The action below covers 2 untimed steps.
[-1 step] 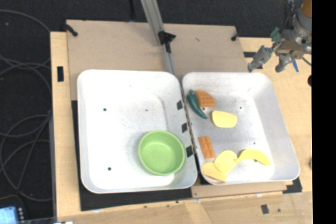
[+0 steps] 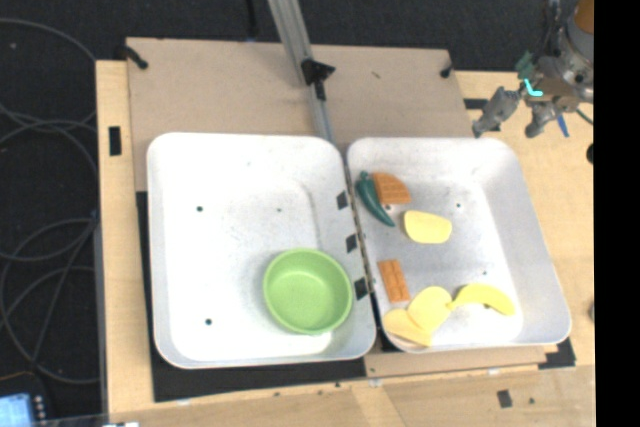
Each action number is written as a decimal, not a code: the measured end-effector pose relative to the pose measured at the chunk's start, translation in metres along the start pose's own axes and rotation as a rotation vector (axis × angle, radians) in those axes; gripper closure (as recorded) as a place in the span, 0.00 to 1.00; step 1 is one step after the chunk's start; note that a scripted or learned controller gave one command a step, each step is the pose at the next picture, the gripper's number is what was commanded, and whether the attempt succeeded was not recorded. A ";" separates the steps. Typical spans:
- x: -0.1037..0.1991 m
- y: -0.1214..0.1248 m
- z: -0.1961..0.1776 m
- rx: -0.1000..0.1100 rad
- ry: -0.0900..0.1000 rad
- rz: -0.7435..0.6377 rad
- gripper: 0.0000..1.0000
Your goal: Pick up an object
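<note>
My gripper (image 2: 517, 120) hangs at the upper right, above the bench just beyond the far right corner of the right bin (image 2: 500, 165). Its two grey fingers are spread apart with nothing between them. In the right bin lie a green pepper-like piece (image 2: 375, 198) beside an orange block (image 2: 392, 189), a yellow oval piece (image 2: 427, 228), a second orange block (image 2: 393, 280), a yellow banana-shaped piece (image 2: 486, 298) and yellow slices (image 2: 420, 315) at the near edge. A green bowl (image 2: 307, 290) sits in the left bin (image 2: 220, 185).
A grey metal pole (image 2: 285, 5) slants from the top down to the divide between the bins. Brown board (image 2: 300, 85) lies behind the bins. Black cables trail on the dark floor at the left.
</note>
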<state>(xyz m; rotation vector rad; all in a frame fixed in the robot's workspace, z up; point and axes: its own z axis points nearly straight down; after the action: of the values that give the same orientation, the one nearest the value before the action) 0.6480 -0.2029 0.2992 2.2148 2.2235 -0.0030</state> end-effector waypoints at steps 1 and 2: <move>0.005 0.000 0.043 0.004 0.002 -0.001 0.00; 0.005 0.008 0.090 0.004 0.001 -0.002 0.00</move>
<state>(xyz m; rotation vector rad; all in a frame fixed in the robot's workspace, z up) 0.6557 -0.1979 0.2089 2.2153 2.2280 -0.0057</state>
